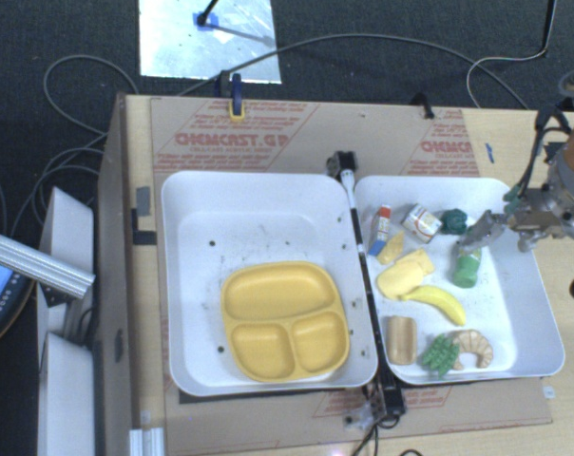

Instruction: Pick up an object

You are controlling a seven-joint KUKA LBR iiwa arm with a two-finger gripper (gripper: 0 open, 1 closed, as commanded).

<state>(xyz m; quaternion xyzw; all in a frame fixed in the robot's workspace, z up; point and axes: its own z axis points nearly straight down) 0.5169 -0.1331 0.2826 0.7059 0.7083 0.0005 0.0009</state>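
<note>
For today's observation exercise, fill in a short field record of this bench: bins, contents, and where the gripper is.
left bin: yellow divided tray
right bin: banana, croissant, green bottle, broccoli, small can
gripper: above the right bin's far side, just over the green bottle
holding anything: cannot tell

Tray (285, 319) in left bin (187, 255); banana (437, 301) (and croissant (473, 346)) in right.

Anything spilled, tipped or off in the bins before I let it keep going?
Nothing stands out. The yellow tray lies flat in the left bin. The banana, croissant, green bottle and the other small items all lie inside the right bin, none over its rim. The gripper hovers by the bottle.
</note>
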